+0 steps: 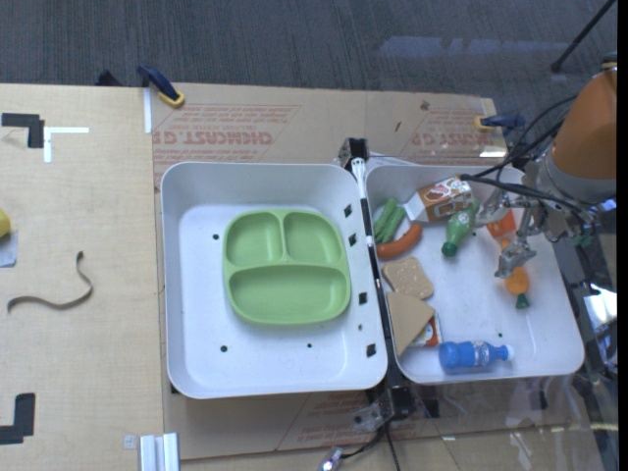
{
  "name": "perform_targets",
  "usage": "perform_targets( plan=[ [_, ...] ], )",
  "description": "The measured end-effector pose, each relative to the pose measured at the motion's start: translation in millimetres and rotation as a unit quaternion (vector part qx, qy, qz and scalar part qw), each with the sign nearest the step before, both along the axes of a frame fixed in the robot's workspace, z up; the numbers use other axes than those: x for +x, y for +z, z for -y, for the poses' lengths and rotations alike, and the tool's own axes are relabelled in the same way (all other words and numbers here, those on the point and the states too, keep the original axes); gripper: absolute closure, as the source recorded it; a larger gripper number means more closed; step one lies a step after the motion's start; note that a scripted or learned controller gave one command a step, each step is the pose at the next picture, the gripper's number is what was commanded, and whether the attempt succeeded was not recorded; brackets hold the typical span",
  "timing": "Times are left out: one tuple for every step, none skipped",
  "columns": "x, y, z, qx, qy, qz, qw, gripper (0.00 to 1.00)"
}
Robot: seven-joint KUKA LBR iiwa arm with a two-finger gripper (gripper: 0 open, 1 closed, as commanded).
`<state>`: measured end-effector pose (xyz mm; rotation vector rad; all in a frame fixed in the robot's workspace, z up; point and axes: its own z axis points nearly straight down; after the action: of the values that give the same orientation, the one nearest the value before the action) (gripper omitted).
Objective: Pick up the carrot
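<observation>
One gripper hung low in the right bin, its fingers just above the carrot; whether they were spread or closed on it I couldn't tell. The lift looked not yet done. Near lay a green bottle, carton, sausage, crackers and blue bottle, none blocking.

I see light wood bench under cardboard sheet. Two white bins on cardboard: left bin, right bin, touching at middle. Blue clamps at sheet's far edge. Curled strip on bare wood, left.
</observation>
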<state>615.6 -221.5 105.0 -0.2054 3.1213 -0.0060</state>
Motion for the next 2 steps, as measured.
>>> perform_targets(
  plan=[
    [-9.9,-10.9,-1.1,0.0009,0.097,-0.004,0.9952,0.00],
    [-7.0,0.9,-1.4,-0.0002,0.097,0.001,0.9953,1.00]
  ],
)
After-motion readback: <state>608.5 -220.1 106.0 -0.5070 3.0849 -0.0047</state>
